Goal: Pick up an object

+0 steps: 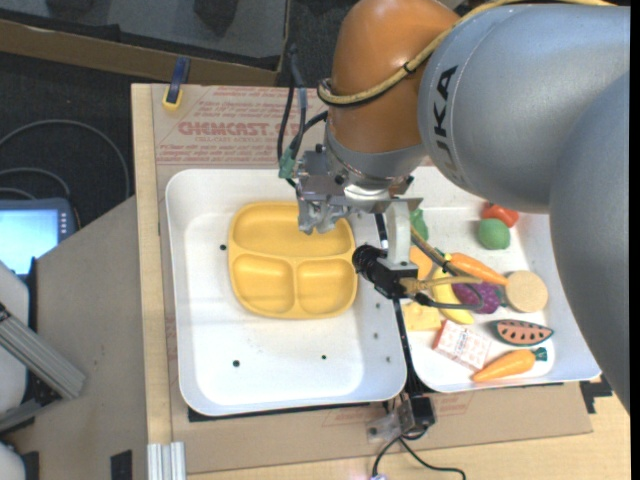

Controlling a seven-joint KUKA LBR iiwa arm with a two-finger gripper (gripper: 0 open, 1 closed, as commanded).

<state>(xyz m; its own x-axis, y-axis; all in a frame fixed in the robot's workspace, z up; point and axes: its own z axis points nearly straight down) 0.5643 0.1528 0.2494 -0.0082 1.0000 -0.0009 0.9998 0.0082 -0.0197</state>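
The gripper [322, 216] hovers over the far-right rim of the yellow three-compartment plastic plate [285, 273] in the left white bin [195, 298], probably aiming to grasp that rim. I cannot tell whether the claw is apart or together.

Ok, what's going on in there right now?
The arm's end effector is over the far right edge of the yellow plate in the left bin. I can't tell whether it has gripped anything. Toy food, including a carrot and a green ball, lies in the right bin.

CHEMCAST on brown board [225, 128], KA on arm [520, 88]
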